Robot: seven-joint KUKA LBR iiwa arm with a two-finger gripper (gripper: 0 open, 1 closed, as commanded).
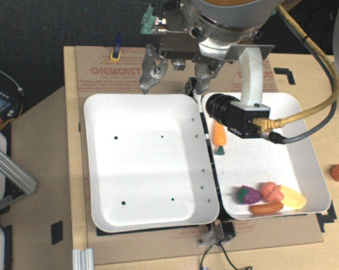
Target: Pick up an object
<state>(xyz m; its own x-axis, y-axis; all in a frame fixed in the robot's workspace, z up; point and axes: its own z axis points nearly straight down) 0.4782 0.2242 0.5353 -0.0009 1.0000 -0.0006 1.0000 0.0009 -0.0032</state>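
pincer (pixel 172 77) hanging with fingers apart, gripping nothing | toy carrot (pixel 218 135) lying below-right of it | left bin (pixel 102 151) sitting beneath

You could read only part of one red printed word, "CHEMCAST", on the cardboard sheet (pixel 90 66) under the bins.

I work in a robot lab. My big grey arm (pixel 231 4) hangs over a cardboard-topped bench (pixel 74 167) with two white bins (pixel 96 151) side by side. Cables (pixel 310 111) loop around, and little plastic toy foods (pixel 268 198) sit in one bin.
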